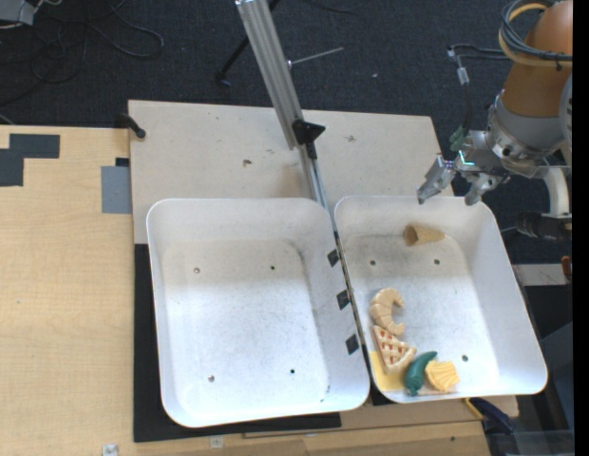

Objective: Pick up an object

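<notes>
Though several small toys lie in the right bin [503, 283], the nearest to me is a tan cone-shaped piece [424, 235], smooth and stubby, lying on its side close to the far wall. Toward the near corner sits a cluster: a pale curled croissant shape [389, 309], just below it a wedge with a red lattice pattern like a waffle slice [393, 350], then a glossy green pepper-like piece [417, 370] touching a knobbly yellow lump [443, 376]. My gripper [452, 184] hangs above the far rim of that bin, past the cone and apart from it, its two grey metal fingers [431, 186] spread apart with nothing between them. The left bin [171, 283] is shallow white plastic with rounded corners and scuffed, speckled flooring. A ribbed aluminium bar [275, 74] slants across the beige board [209, 150] behind both bins.
</notes>
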